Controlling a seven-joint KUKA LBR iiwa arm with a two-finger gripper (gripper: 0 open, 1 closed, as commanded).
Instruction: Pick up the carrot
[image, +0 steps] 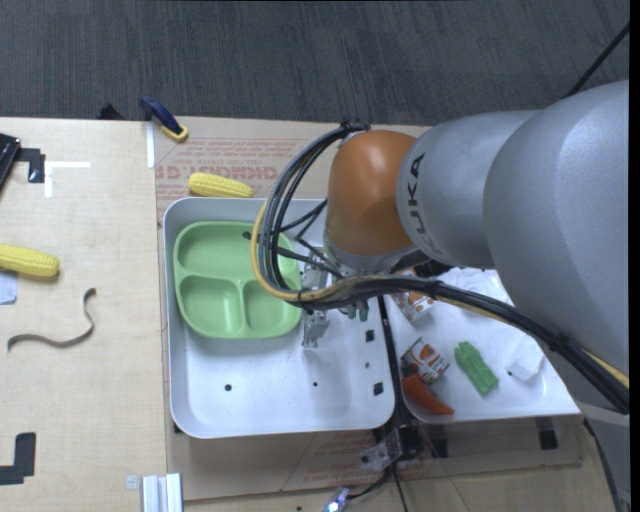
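The gripper (312, 335) is being held over the left bin (260, 400); its state cannot be told. The carrot (428, 400) is risking being missed.

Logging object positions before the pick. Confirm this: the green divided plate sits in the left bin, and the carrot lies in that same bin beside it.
Not quite. The camera view shows the green divided plate in the left bin, but the carrot lies in the right bin, near its front left corner.

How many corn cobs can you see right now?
2. One corn cob lies on the cardboard just behind the left bin; the other corn cob is far left on the bench. The arm may hide more.
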